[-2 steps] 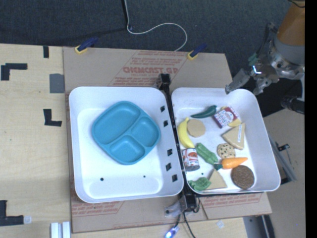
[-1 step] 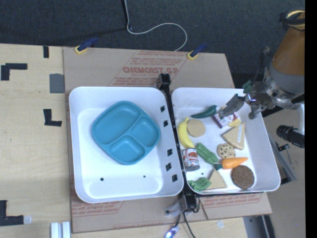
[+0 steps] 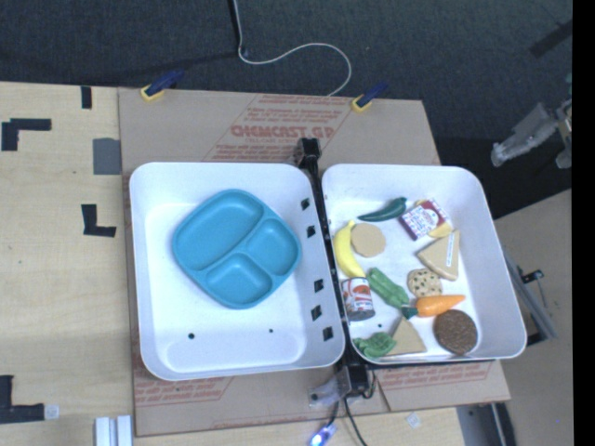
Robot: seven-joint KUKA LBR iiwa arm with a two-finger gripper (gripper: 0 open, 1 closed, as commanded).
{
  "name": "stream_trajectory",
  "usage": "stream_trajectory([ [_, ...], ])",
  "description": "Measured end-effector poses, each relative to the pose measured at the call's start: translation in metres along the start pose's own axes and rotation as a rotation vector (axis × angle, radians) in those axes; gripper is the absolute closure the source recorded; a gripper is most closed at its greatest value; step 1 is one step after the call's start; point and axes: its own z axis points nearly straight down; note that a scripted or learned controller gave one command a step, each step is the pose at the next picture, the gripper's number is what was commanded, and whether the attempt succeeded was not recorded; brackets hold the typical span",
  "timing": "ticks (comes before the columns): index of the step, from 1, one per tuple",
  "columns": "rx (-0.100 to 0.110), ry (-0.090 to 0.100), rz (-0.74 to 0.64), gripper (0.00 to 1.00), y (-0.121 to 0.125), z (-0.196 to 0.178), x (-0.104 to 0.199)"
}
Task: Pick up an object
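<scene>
two shallow white bins sit side by side on a cardboard sheet on the desk. the left bin holds a blue divided plate, which lies near its middle, tilted in the frame.

the right bin holds a heap of toy food. a yellow banana lies along its left side, just beside a round tan cookie. above them, in the upper middle of the bin, is a dark green pepper, and to its right a small red and white packet. a pale cheese wedge lies at the right, with a chocolate chip cookie below it. an orange carrot sits lower down, beside a green pickle. a small can stands near the left wall. at the bottom are a leafy green piece, a tan wedge and a brown round patty.

the end effector is at the right edge of the frame, above and well apart from the right bin, over the dark floor; it is too blurred to tell how its fingers stand. a white cable loops at the top.
</scene>
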Motion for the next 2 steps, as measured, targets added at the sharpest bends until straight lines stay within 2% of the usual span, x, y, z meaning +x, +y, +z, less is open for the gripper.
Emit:
stream_trajectory([
  [1, 0.017, 0.001, 0.001, 1.00, 0.002, 0.000, 0.000],
  [2, 0.028, 0.006, -0.005, 1.00, -0.021, 0.080, 0.071],
])
